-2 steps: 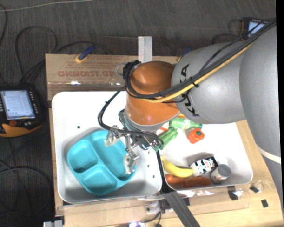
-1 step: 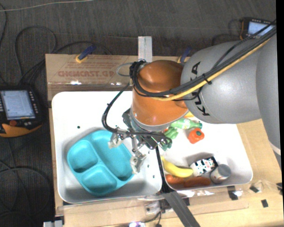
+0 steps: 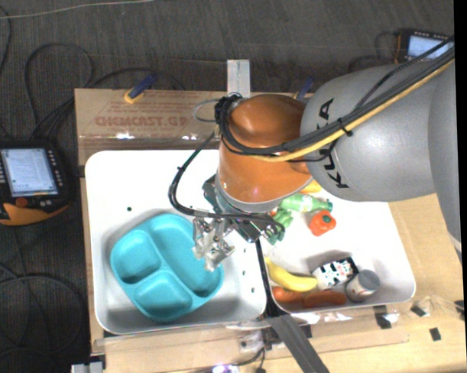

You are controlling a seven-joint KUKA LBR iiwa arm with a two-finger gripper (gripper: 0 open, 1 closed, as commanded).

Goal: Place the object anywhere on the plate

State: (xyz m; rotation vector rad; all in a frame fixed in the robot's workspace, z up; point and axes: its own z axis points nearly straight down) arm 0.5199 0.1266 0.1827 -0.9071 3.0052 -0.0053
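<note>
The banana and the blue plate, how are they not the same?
The banana is yellow, but the plate is bright blue. The banana is a thin curved shape, while the plate is wide, with three compartments. The banana lies in the right bin among other toys, and the plate sits in the left bin, under the claw. Both rest inside white bins.

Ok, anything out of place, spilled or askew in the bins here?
Nothing stands out. The blue plate lies flat in the left bin; the banana, orange pepper and other toys sit inside the right bin. The gripper is over the plate's right edge.
</note>
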